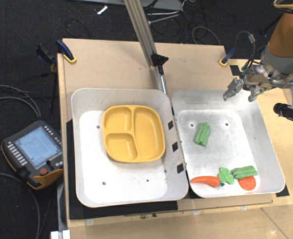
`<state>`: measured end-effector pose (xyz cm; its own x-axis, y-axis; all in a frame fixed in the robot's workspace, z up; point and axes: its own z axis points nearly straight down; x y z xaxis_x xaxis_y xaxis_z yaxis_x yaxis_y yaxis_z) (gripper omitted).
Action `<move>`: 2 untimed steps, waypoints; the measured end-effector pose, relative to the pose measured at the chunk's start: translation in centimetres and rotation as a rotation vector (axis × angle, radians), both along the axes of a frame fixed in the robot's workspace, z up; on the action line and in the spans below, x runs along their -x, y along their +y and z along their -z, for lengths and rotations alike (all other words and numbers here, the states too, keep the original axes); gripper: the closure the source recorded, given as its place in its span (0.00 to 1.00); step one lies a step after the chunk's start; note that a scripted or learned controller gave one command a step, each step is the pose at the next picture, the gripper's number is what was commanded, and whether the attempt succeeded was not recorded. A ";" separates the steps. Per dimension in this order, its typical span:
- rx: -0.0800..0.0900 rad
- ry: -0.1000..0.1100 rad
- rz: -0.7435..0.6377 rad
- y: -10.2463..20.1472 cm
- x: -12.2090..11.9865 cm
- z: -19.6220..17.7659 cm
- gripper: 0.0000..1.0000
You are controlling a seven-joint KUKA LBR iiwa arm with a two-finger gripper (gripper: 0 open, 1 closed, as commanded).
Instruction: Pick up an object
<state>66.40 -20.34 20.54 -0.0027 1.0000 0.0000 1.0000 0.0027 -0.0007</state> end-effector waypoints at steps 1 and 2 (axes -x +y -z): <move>0.001 0.001 -0.001 0.0 0.0 0.0 0.00; 0.000 0.003 0.002 0.3 1.0 5.0 0.00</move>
